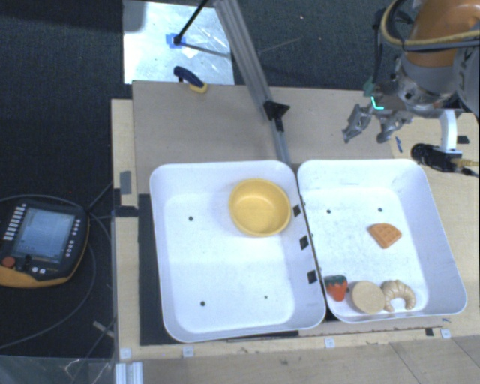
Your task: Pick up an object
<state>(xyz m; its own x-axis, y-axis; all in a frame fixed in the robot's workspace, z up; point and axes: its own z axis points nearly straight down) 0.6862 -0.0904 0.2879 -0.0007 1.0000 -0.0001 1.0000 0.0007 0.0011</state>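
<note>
Counter: you are looking down on a tan counter (210,124) set on dark carpet, with two shallow white bins side by side on it.
Right bin: the right bin (420,195) holds all the small things you could pick.
Waffle piece: an orange wedge-shaped waffle piece (385,235) lies alone near the middle right of that bin, well apart from the rest.
Front cluster: along the near wall you see a small red and green toy vegetable (336,286), a round tan biscuit (367,297) just beside it, and a pale croissant (399,293) touching the biscuit's right side.
Left bin: the left bin (187,285) carries a yellow bowl (259,207), upright, near its far right corner.
Claw: your claw (373,129) hangs over bare counter beyond the far edge of the right bin, well apart from every object. Its two fingers are spread, with a clear gap between them and nothing in it.
Arm: the grey arm with its orange band (442,22) comes in from the upper right.
Around: a metal pole (251,64) slants across the far counter, a blue and yellow clamp (190,78) sits at the far edge, and a control pendant (41,240) lies on the floor at your left.
</note>
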